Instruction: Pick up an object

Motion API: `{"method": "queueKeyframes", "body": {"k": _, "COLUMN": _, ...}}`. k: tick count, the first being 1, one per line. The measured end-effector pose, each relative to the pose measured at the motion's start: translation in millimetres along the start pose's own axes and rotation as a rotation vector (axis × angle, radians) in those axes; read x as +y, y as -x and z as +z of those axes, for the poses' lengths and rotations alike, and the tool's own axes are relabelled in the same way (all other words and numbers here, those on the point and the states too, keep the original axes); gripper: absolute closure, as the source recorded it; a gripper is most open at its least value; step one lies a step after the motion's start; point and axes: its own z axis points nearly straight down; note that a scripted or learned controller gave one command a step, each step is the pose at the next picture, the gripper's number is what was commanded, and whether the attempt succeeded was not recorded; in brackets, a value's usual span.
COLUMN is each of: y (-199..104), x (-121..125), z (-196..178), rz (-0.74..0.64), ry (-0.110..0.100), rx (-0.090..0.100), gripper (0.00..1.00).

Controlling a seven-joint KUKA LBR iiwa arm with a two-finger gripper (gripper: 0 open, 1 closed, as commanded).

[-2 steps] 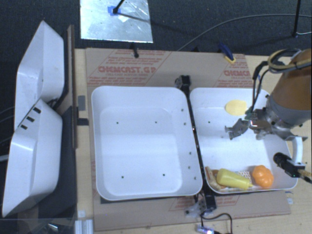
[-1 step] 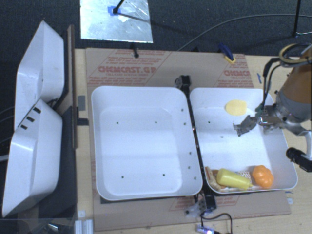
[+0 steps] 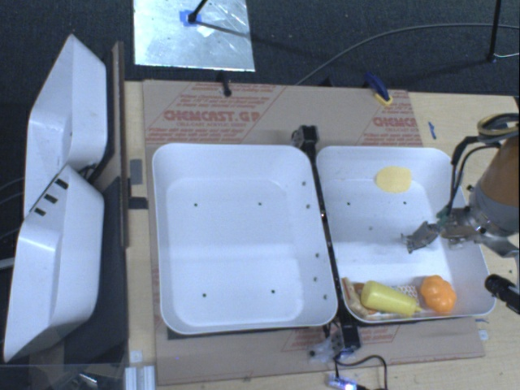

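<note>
In the right bin (image 3: 357, 193) a flat yellow disc (image 3: 393, 179) lies near the far wall. Along the near wall sit a yellow banana-like piece (image 3: 388, 297) and an orange fruit (image 3: 438, 294), with a striped flat item (image 3: 355, 292) under the yellow piece. My gripper (image 3: 421, 237) reaches in from the right, low over the bin floor, between the disc and the orange fruit. Nothing shows between its fingers.
The left bin (image 3: 236, 234) lies beside the right one, with a black divider (image 3: 321, 218) between them. Both rest on cardboard (image 3: 211, 112). White casings (image 3: 57, 193) stand at the far left. Cables run behind the bench.
</note>
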Motion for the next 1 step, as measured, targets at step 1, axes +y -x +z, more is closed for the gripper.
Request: {"method": "queueKeyframes", "body": {"k": 1, "y": -8.8, "x": -3.3, "z": 26.6, "rz": -0.08, "ry": 0.005, "rx": 0.0, "gripper": 0.0}}
